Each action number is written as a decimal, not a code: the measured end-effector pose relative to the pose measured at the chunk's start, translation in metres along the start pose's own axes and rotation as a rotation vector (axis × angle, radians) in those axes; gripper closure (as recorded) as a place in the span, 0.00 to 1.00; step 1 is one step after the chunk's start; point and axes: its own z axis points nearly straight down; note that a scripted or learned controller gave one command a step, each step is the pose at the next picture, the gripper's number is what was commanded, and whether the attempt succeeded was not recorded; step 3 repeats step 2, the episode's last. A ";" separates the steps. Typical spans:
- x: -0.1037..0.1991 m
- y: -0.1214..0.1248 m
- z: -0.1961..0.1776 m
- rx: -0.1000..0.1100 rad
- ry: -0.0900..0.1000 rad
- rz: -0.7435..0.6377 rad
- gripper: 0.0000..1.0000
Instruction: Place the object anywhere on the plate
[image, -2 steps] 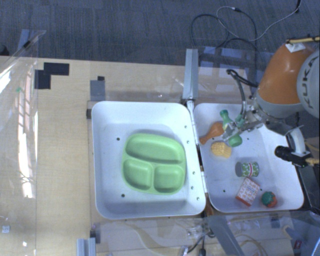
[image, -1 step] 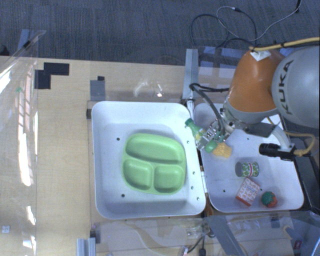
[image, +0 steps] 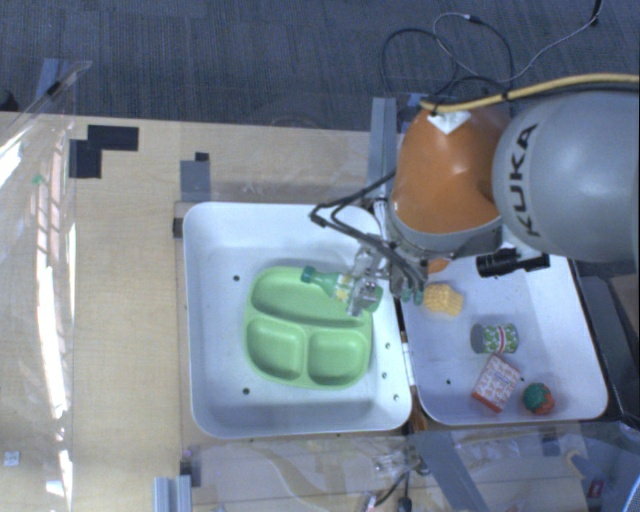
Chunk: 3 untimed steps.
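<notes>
A green divided plate lies in the left white bin. Over the plate's upper right rim hangs my gripper, reaching in from the right under the orange band. It is shut on a small green bottle with a yellowish label. The bottle lies roughly sideways between the fingers, its neck pointing left over the plate's large upper compartment. I cannot tell whether the bottle touches the plate.
The right bin holds a yellow lumpy object near its left wall, a small can, a red-and-white box and a red-and-green ball. The arm's bulk covers that bin's upper part.
</notes>
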 end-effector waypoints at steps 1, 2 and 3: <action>-0.025 0.000 -0.001 -0.001 -0.003 -0.268 1.00; -0.025 0.000 -0.001 -0.001 -0.003 -0.267 0.00; -0.025 0.000 -0.001 -0.001 -0.003 -0.267 0.00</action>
